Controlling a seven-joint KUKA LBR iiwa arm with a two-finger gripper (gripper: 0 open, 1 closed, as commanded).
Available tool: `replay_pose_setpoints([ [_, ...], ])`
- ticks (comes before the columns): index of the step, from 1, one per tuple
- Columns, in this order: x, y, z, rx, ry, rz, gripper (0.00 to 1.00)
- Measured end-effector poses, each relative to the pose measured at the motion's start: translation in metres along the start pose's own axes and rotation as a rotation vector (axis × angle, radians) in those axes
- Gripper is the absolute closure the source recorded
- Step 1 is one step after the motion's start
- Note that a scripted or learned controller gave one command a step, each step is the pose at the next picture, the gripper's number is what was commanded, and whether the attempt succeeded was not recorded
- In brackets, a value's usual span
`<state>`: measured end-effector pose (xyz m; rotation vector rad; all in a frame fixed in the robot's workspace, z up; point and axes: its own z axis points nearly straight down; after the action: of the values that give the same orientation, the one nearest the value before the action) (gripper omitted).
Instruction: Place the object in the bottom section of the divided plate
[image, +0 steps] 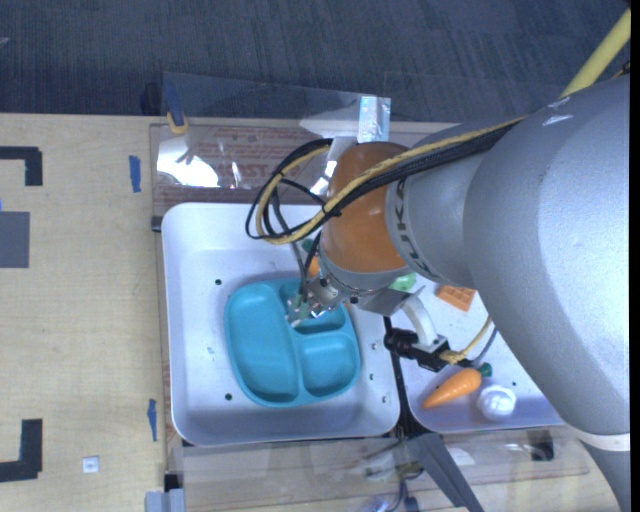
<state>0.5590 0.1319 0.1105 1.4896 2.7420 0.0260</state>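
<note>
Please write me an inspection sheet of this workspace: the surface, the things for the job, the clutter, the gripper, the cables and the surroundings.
Surface: two shallow white bins side by side, the left bin and the right bin, on a light wooden bench.
Job's things: blue divided plate lies in the left bin; the object to place cannot be told.
Clutter: toy carrot, a white round item and a small orange block in the right bin.
Gripper: gripper is over the plate's upper edge, under the orange band.
Cables: yellow and black cables loop along the arm; a black cable hangs between the bins.
Surroundings: blue tape marks and black marks on the bench; dark floor beyond.
</note>
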Motion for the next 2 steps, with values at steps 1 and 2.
replay_pose_setpoints([
  [1,0.018,0.047,-0.027,0.015,0.012,-0.418,1.0],
  [2,0.032,-0.067,-0.025,0.021,0.02,-0.685,1.0],
])
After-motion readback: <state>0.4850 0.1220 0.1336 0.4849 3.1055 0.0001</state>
